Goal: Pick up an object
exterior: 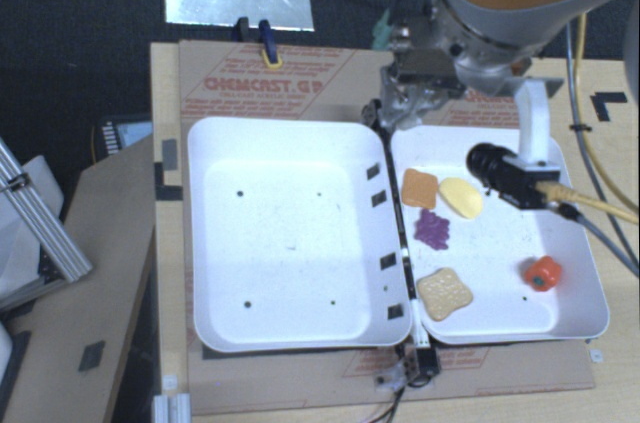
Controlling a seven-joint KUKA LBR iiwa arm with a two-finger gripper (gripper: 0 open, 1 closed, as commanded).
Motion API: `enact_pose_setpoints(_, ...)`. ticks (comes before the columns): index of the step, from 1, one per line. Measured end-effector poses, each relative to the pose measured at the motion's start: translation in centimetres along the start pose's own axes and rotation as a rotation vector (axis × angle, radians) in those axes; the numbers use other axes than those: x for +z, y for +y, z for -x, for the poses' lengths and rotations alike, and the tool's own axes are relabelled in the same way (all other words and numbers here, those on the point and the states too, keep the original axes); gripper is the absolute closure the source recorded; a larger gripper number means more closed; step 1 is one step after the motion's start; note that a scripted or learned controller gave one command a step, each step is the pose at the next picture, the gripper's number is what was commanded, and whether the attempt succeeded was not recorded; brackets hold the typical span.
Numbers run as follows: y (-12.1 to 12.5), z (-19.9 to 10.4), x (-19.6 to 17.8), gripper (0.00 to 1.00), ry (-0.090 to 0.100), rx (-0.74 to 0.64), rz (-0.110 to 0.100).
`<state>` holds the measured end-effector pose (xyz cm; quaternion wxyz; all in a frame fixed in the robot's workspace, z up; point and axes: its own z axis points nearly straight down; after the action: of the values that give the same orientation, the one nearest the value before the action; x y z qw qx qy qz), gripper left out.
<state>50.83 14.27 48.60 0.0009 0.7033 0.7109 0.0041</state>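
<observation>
In the right bin point(575, 311) lie an orange slab point(420, 189), yellow piece point(461, 198), purple cluster point(432, 229), tan cracker point(443, 293) and red tomato point(541, 273). The gripper point(400, 108) hangs at the far rim, apart from them; finger state unclear.

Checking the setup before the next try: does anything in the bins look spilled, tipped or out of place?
Nothing stands out. The right bin holds five small items lying apart from each other: an orange square, a yellow piece, a purple piece, a tan cracker and a red tomato. None lies outside a bin.
</observation>
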Motion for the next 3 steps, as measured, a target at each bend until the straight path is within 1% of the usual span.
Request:
enact_pose_setpoints(1, 0.0, -9.8, 0.5, 1.00, -0.001, -0.004, -0.006)
enact_pose_setpoints(2, -2.3, -6.4, 7.8, 1.00, -0.007, 0.011, -0.014)
enact_pose_setpoints(3, 0.5, -7.1, 10.4, 1.00, -0.005, 0.011, -0.008)
